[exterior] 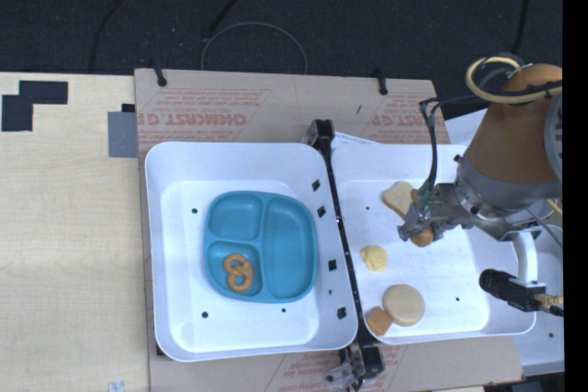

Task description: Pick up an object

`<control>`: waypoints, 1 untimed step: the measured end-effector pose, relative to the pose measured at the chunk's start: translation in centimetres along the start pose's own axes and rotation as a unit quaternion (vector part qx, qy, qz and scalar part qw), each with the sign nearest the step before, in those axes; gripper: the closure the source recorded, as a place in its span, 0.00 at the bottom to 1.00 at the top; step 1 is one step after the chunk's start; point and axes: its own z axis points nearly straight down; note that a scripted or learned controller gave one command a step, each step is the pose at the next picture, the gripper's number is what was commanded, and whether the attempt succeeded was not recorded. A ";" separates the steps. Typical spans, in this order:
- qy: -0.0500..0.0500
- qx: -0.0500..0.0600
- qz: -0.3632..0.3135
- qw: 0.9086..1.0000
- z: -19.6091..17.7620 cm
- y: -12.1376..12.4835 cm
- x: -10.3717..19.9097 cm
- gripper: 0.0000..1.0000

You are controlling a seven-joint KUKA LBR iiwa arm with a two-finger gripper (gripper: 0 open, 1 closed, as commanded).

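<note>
Locate the gripper (416,229) over the right bin (459,162), where a small brown food piece (423,238) sits between its fingertips; you cannot tell that piece's long axis or heading, since the fingers cover most of it. Count two white bins, one blue divided plate (262,246) in the left bin (175,197) with one pretzel (239,272) in its lower-left compartment, and four loose foods in the right bin: one tan slice (398,196) just left of the gripper, one yellow piece (374,258), one round beige bun (403,304) and one orange chunk (378,320) touching it.
</note>
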 end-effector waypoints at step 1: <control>0.001 0.001 -0.002 1.000 0.0 0.3 5.9 1.00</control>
